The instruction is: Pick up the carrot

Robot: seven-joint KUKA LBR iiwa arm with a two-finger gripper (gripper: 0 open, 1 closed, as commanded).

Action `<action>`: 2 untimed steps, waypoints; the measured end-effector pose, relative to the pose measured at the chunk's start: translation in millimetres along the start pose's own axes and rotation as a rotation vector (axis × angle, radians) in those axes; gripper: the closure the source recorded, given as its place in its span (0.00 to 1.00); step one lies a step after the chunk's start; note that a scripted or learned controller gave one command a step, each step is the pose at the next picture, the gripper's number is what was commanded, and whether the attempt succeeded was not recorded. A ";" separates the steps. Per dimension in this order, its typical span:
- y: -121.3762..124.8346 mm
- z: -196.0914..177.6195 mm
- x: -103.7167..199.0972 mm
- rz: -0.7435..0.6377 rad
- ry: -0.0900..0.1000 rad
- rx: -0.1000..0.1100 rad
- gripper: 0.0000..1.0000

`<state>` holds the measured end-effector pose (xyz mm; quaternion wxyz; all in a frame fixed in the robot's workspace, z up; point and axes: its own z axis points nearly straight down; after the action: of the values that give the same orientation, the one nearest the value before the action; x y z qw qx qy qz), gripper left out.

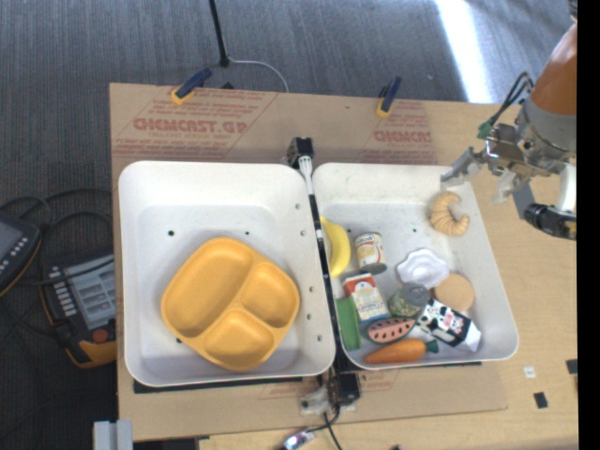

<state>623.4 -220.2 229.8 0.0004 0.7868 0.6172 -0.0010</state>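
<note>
The orange carrot lies flat against the near wall of the right bin, just in front of a watermelon slice and left of a cow-patterned carton. My gripper hangs over the far right corner of that bin, well away from the carrot. Its fingers are spread open with nothing between them. A croissant sits just below the gripper.
The right bin also holds a banana, a small can, a white lid-like piece, a round tan biscuit, a juice box and a green stick. A yellow divided plate fills the left bin.
</note>
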 end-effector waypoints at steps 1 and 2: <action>-52.7 125.0 32.4 -0.021 0.002 0.004 0.00; -98.9 136.1 -6.2 0.006 0.015 -0.026 0.00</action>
<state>525.7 -202.9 93.8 0.0059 0.7886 0.6148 0.0127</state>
